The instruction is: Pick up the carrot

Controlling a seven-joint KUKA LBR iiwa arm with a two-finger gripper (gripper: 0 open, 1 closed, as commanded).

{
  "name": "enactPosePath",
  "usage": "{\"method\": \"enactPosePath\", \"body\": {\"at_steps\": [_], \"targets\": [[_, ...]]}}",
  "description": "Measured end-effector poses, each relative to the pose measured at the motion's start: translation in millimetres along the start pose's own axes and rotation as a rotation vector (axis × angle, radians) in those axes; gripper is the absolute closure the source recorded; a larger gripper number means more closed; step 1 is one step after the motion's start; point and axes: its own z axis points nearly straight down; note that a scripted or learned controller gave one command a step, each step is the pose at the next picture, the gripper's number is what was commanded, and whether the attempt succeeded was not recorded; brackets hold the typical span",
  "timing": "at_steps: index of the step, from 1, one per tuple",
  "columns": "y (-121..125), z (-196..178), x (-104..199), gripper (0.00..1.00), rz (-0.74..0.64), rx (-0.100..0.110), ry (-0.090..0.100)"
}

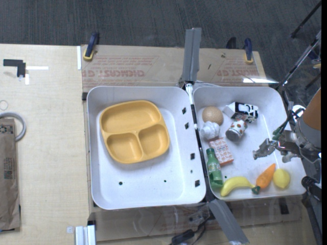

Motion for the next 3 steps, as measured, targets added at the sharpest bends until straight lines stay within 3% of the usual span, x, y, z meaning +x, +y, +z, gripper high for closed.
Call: {"method": "enactPosePath", "body": {"at_steps": [1, 2, 3], "targets": [[3, 61, -24, 0.00, -0.135, 0.000, 0.000], [4, 53, -24, 1.00, -0.132, 0.000, 0.000], [-12, -78, 79, 1.00, -0.040, -0.001, -0.002]]}}
